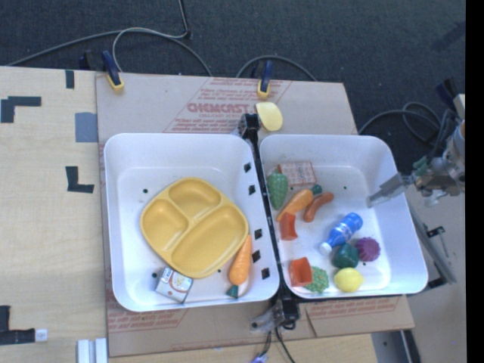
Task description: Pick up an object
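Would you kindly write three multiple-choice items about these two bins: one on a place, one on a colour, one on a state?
1. Where does the yellow divided plate lie?
A. left bin
B. right bin
C. on the cardboard

2. What colour is the bottle in the right bin?
A. red
B. blue
C. black

3. Where is the gripper now?
A. deep in the left bin
B. resting on the plate
C. at the right bin's right rim

Answers: 1 A, the plate lies in the left bin beside the carrot. 2 B, its body is blue. 3 C, it sits by that rim.
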